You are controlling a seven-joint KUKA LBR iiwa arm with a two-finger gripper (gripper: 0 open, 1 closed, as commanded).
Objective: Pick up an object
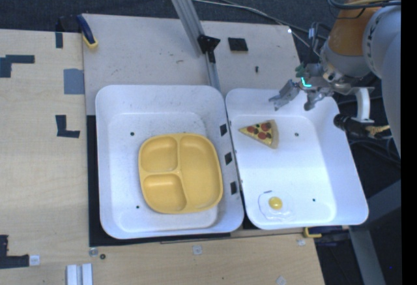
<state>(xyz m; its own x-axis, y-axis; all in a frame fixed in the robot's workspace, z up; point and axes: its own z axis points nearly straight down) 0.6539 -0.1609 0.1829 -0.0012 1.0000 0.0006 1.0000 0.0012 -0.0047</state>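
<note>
A toy pizza slice (pixel 262 132) lies in the far part of the right bin (pixel 339 173). A toy fried egg (pixel 274 204) lies near that bin's front edge. My gripper (pixel 296 98) hangs over the right bin's far edge, up and to the right of the pizza slice. Its two grey fingers (pixel 282 96) stand spread apart with nothing between them. A yellow divided plate (pixel 180 172) rests in the left bin (pixel 111 147).
A slanted metal pole (pixel 186 6) crosses the bench behind the bins. Black cables run along the arm's right side by the right bin's edge. Tape marks and a yellow-blue clamp (pixel 86 31) sit on the bench at the left.
</note>
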